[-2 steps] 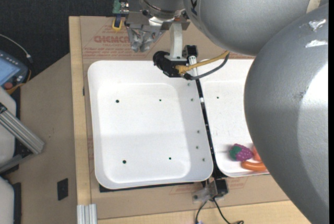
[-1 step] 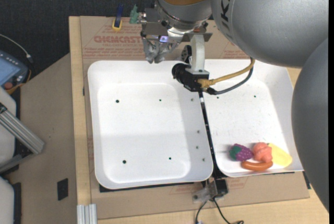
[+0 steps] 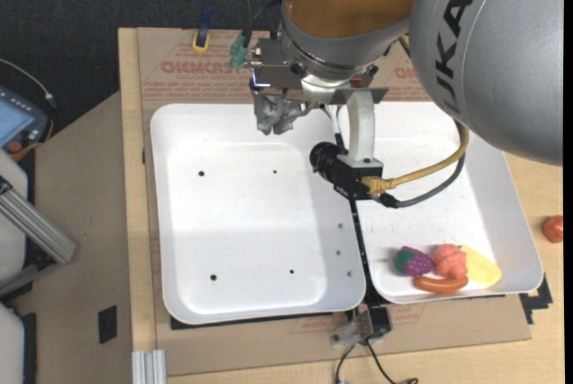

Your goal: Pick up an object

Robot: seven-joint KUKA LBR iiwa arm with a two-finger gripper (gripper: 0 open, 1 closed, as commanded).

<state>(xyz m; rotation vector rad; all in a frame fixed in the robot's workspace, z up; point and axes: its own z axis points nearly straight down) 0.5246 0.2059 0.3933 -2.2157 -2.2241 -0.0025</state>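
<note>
A small heap of toy food lies in the near corner of the right bin (image 3: pixel 506 194): purple grapes (image 3: pixel 412 261), a pink-orange piece (image 3: pixel 450 259), a yellow piece (image 3: pixel 484 269) and a red-orange sausage-shaped piece (image 3: pixel 440 284). My gripper (image 3: pixel 276 115) hangs under the orange wrist band, over the far edge of the left bin (image 3: pixel 242 230). It is well away from the toy food, and I see nothing between it and the bin floor.
A black camera unit (image 3: pixel 345 169) with a tan cable rides on the wrist above the divide between the bins. An orange object (image 3: pixel 555 228) lies on the bench right of the right bin. The cardboard base (image 3: pixel 134 194) surrounds both bins.
</note>
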